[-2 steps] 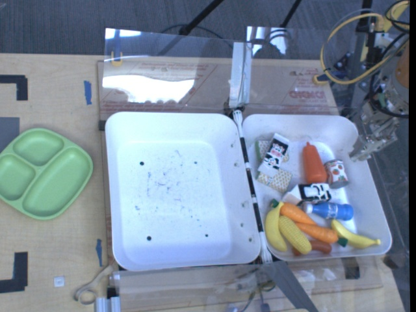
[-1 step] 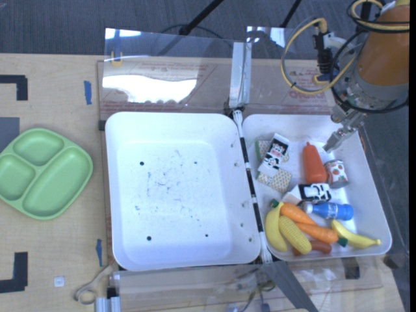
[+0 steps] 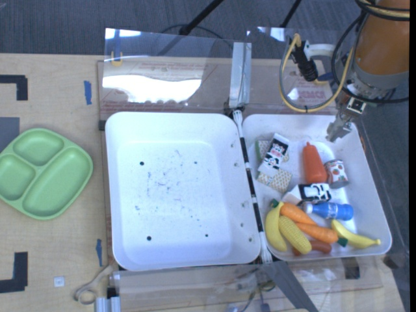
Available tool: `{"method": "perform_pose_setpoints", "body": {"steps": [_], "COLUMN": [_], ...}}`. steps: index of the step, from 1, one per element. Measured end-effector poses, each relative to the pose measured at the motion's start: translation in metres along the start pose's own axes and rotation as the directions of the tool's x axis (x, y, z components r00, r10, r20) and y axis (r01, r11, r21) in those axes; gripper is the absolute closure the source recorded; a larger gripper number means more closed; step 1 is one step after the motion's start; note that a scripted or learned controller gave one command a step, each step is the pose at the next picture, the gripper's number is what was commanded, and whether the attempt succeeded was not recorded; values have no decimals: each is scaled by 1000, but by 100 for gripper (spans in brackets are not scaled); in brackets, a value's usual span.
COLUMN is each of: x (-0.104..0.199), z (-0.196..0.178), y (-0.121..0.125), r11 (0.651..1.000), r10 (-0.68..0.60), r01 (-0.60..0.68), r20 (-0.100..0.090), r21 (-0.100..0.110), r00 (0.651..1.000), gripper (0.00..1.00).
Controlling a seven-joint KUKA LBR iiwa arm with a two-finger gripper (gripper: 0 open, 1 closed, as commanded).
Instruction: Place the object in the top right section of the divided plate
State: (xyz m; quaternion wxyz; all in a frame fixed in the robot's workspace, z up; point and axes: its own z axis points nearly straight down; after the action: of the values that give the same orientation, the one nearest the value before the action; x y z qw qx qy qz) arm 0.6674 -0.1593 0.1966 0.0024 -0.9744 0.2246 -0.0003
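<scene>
The green divided plate (image 3: 77,153) lies on the wooden bench at the far left, outside both bins, and all its sections are bare. My gripper (image 3: 339,130) hangs over the far right part of the right bin (image 3: 377,203), just above a red-orange bottle (image 3: 314,164) and a small can (image 3: 336,172). Nothing is visibly held in it. Also in that bin lie a cow-patterned carton (image 3: 275,155), a black-and-white toy car (image 3: 315,192), a blue bottle (image 3: 330,210), a carrot (image 3: 307,218), a corn cob (image 3: 293,233) and a banana (image 3: 355,236).
The left bin (image 3: 172,187) sits between the plate and the right bin, its raised rim meeting the right bin's along the middle. A clear panel (image 3: 169,70) stands behind the bins. Cables (image 3: 292,70) loop beside the arm at the upper right.
</scene>
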Motion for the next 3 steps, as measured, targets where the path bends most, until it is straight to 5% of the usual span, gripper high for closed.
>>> {"method": "perform_pose_setpoints", "body": {"steps": [1,2,3], "x": [7,-57,-24], "z": [-13,2,-21], "y": [14,18,-1], "r11": [979,969,967], "r10": [-203,-248,-255], "r01": [203,248,255], "r20": [0,3,0], "r21": [0,0,0], "r00": [979,969,967], "gripper": [100,100,100]}}
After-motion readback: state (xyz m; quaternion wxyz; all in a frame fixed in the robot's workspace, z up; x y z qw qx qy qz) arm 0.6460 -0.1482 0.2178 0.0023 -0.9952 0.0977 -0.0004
